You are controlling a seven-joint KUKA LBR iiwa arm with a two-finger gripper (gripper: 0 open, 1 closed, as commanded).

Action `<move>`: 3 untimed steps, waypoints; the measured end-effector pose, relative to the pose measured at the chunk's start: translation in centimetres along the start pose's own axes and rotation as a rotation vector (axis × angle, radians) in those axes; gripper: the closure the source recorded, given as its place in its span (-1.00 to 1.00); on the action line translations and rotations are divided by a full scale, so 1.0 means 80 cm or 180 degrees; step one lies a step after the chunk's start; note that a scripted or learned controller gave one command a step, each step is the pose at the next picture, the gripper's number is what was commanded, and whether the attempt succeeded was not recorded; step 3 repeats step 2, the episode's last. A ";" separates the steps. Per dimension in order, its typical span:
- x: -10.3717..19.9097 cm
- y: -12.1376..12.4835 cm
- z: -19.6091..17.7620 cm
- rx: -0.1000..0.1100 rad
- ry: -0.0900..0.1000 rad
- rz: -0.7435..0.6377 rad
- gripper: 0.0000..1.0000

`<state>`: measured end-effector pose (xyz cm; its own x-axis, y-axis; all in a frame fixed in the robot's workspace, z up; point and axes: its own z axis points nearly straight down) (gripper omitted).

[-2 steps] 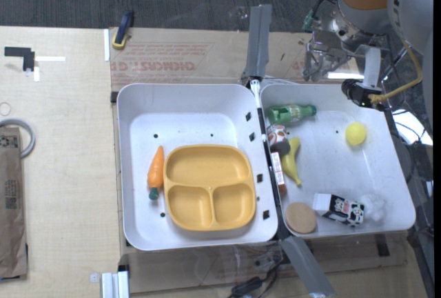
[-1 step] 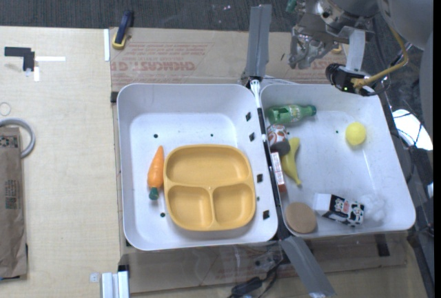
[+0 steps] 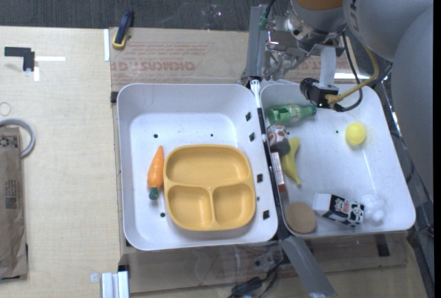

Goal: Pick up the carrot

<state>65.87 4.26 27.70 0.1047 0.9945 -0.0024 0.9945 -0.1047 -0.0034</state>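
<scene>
Lower frame: yellow divided tray (image 3: 209,187) is taking up most of the left bin (image 3: 131,152), so the carrot (image 3: 156,170) is being squeezed against the tray's left edge, untouched. Right bin (image 3: 393,152) is holding banana (image 3: 292,161), green bottle (image 3: 291,112), yellow ball (image 3: 355,134). Upper right: hand (image 3: 303,48) is being held above the bins; grip state cannot be told.

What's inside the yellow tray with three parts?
Nothing shows in the yellow tray; all three sections look bare. The carrot lies beside it on the left, in the left bin. The bin floor beneath the tray is covered.
</scene>
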 end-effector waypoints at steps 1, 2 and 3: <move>0.088 -0.009 0.018 -0.0001 0.0001 -0.0474 1.00; 0.080 -0.008 -0.141 -0.0009 -0.0001 -0.0665 1.00; 0.080 -0.008 -0.141 -0.0009 -0.0001 -0.0665 1.00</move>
